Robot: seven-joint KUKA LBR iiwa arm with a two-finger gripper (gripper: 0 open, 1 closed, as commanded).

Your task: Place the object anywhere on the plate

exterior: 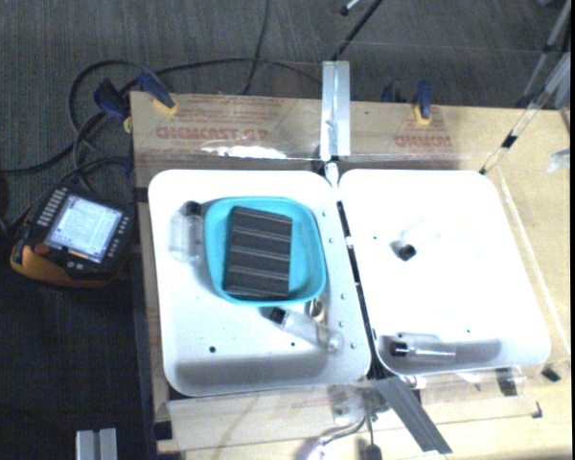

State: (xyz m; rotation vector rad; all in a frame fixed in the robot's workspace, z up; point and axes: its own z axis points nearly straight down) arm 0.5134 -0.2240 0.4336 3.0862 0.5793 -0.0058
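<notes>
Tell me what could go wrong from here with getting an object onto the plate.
1. The dark ridged block already covers most of the blue plate, so little bare surface is left and a new object may slide off.
2. The clear tube by the plate's near edge looks transparent against the white left bin, so a grasp could miss.
3. The small dark object sits in the right bin; carrying it over the divider risks a drop.

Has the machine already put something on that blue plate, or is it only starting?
Looks done: a dark ribbed block lies on the blue plate in the left bin. Nothing is visibly in hand. Left over, if they count: clear tubes beside the plate and in the right bin.
</notes>
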